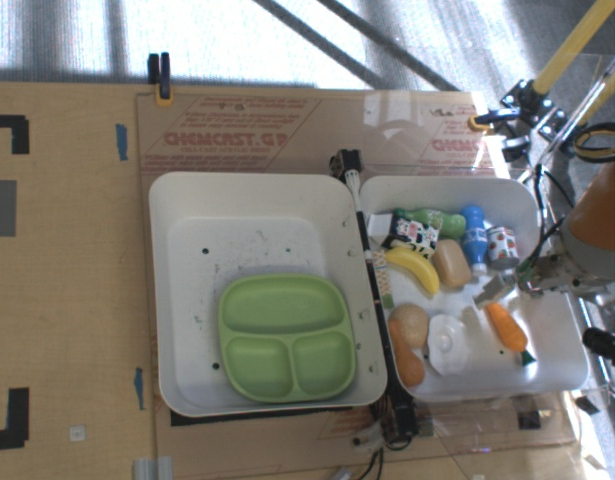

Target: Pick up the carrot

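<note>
Carrot [507,329] lies near the right bin's [562,368] front-right corner, long axis slanting from upper left to its green tip at lower right. The gripper [502,286] hovers just above its upper end — whether spread or closed, I cannot tell.

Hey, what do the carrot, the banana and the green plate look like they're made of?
Carrot: probably moulded plastic, a toy; flat, even orange with a small green tip.
Banana: likely plastic too; uniform yellow, smooth, faint sheen.
Green plate: looks like matte plastic, possibly silicone; one even pale green, with rounded moulded dividers between three compartments.
None can be told for certain from this view.
</note>
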Available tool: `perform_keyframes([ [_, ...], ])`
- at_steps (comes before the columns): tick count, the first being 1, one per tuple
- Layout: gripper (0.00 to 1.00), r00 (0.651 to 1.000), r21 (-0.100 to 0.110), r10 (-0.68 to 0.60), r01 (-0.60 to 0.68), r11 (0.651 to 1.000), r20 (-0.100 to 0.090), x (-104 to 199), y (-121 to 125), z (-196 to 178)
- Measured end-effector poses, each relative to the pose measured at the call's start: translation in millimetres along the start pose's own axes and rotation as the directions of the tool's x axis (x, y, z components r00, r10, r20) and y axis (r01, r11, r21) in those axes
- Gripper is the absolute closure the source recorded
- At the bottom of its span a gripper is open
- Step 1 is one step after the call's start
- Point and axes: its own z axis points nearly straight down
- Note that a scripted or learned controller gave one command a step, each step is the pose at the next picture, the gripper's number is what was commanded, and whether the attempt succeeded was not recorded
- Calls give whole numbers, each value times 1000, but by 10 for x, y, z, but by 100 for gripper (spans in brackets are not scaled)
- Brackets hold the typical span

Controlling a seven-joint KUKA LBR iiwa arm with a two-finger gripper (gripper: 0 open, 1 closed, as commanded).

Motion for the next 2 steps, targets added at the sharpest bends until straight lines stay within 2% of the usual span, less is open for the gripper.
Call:
perform_keyframes([
  [1, 100, 1000, -1, 1, -1, 1000, 6, -17, -4, -83],
  [2, 100, 994, 7, 107, -107, 994, 3, 984, -108, -620],
])
